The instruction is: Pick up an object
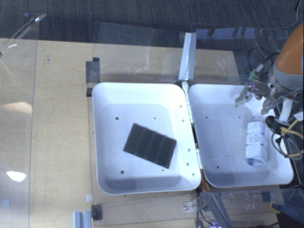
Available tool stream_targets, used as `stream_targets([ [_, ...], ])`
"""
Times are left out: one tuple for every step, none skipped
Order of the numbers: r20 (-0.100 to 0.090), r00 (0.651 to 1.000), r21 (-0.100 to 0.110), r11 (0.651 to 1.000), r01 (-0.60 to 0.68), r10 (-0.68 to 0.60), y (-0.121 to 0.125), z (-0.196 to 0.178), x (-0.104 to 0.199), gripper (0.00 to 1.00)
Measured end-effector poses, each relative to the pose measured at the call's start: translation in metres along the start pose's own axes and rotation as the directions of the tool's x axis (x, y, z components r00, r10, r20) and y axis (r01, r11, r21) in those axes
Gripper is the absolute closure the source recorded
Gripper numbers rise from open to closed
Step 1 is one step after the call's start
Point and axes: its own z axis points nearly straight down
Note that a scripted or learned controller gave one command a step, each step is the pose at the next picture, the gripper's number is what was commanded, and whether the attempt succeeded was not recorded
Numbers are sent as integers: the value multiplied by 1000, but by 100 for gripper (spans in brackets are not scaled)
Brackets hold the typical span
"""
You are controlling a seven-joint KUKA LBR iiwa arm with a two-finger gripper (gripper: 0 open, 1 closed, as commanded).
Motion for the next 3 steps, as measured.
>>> stream_targets([
  [0, 988, 4, 988, -154, 154, -42, 8, -22, 0],
  [-2, 970, 0, 970, -244, 244, -18, 99, 85, 0],
  [-1, 1000, 1, 1000, -1, 1, -28, 25, 39, 0],
])
